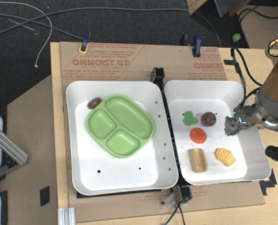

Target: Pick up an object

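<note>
Red print "CHEMCAST GP" stands on the brown board behind the bins; it partly repeats at right.

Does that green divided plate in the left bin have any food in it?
Empty. All three compartments of the green divided plastic plate show bare green; the small brown object lies beside its rim.

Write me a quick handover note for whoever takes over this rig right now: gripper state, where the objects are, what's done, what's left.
Gripper: low over the right white bin, near its right wall, nothing visibly held; finger state unclear.
Right bin holds a small green leafy piece, a dark purple round item, an orange-red round item, a tan bread-like block and a yellow ridged piece.
Left white bin holds a green divided plastic tray and a small brown oval item beside it.
Done: nothing picked.
Left: grasp and lift one object.
</note>
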Robot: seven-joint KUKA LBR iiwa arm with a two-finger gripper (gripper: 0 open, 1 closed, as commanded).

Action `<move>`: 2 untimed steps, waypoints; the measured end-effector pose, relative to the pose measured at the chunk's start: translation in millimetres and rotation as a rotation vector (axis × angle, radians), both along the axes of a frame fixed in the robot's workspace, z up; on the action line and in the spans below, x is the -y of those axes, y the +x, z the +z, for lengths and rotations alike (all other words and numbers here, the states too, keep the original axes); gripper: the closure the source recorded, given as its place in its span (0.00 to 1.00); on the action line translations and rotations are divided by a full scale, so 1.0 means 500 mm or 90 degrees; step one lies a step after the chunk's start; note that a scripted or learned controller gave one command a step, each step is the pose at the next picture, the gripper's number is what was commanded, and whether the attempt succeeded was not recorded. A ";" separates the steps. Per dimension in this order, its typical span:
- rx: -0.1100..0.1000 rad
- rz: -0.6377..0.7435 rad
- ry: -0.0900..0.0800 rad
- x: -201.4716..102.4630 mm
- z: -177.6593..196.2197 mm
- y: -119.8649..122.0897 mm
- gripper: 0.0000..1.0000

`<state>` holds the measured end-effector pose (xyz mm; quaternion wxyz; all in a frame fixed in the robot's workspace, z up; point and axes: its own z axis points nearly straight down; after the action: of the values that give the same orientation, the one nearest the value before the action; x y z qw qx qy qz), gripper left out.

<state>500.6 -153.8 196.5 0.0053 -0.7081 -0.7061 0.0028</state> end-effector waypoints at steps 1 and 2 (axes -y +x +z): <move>0.006 0.002 -0.001 0.000 0.009 0.005 0.00; 0.005 0.001 -0.001 0.015 -0.092 0.017 0.00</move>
<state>508.9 -161.3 150.7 0.0018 -0.7073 -0.7069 0.0005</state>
